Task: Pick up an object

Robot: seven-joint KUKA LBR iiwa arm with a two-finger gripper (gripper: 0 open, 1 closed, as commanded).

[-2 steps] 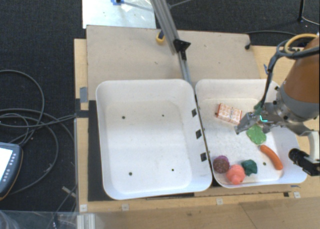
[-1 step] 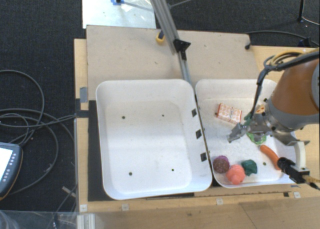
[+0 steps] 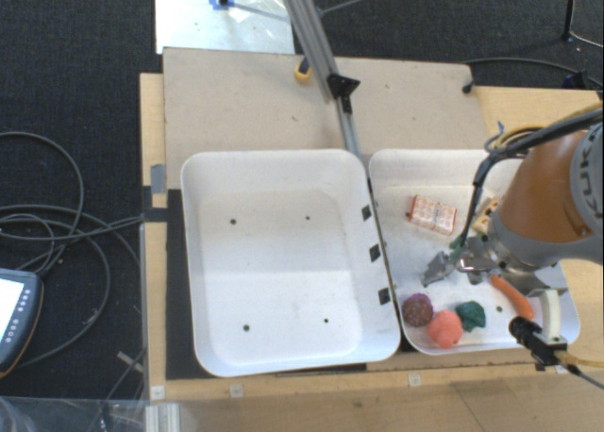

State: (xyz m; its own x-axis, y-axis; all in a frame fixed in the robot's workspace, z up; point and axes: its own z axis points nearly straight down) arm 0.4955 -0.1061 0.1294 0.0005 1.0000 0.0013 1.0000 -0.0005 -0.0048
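the gripper (image 3: 440, 270) hangs low in the right bin (image 3: 396, 175), whether spread or pressed together i cannot tell, probably lining up on the nearby dark ball (image 3: 418, 308), orange ball (image 3: 445, 328) and green object (image 3: 471, 315) at the near edge.

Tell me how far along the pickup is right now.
Nothing looks picked yet. The gripper sits low in the right bin, with nothing visibly between its fingers. The pink block, maroon ball, orange-pink ball, green piece and carrot lie there.
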